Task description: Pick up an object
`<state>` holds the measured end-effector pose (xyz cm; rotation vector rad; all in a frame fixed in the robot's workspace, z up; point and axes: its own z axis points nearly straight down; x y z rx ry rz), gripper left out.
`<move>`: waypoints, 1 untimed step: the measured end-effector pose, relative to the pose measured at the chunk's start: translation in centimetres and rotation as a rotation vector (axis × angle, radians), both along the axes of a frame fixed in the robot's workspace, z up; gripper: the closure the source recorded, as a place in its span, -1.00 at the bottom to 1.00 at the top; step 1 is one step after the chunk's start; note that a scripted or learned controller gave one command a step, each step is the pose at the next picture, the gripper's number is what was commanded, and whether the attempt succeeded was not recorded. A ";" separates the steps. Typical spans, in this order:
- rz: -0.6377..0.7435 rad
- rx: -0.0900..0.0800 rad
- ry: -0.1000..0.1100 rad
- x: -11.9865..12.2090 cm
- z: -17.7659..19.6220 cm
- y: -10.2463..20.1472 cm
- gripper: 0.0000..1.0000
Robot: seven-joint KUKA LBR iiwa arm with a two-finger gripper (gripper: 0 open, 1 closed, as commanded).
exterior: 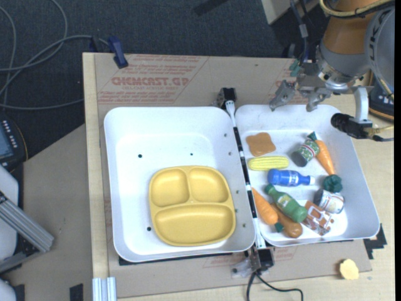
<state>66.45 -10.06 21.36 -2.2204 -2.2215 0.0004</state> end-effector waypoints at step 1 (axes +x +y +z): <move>-0.006 0.000 0.008 -4.6 -8.3 -5.6 -1.00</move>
